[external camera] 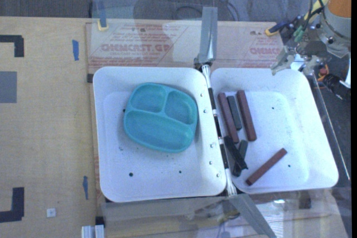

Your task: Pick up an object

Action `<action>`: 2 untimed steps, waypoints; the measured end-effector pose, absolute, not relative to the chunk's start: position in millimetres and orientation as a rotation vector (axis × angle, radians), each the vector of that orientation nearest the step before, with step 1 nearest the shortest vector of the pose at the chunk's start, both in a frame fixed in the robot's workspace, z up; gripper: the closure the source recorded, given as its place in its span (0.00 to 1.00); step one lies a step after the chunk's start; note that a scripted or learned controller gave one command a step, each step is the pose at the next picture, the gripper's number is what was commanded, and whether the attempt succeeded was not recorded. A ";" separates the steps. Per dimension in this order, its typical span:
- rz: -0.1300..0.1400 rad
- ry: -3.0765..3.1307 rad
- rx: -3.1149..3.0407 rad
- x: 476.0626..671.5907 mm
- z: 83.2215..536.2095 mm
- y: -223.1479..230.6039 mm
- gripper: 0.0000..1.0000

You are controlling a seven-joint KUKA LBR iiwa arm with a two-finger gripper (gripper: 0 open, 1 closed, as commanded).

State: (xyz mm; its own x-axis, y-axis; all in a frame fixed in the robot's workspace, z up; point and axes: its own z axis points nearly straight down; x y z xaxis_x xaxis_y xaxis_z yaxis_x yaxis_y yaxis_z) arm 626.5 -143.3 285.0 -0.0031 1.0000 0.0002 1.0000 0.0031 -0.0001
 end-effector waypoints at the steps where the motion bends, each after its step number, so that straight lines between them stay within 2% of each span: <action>1: 0.000 -2.406 -2.019 634.1 132.3 -107.2 0.00; 2: -0.032 -2.559 -1.872 577.5 99.5 -100.8 0.00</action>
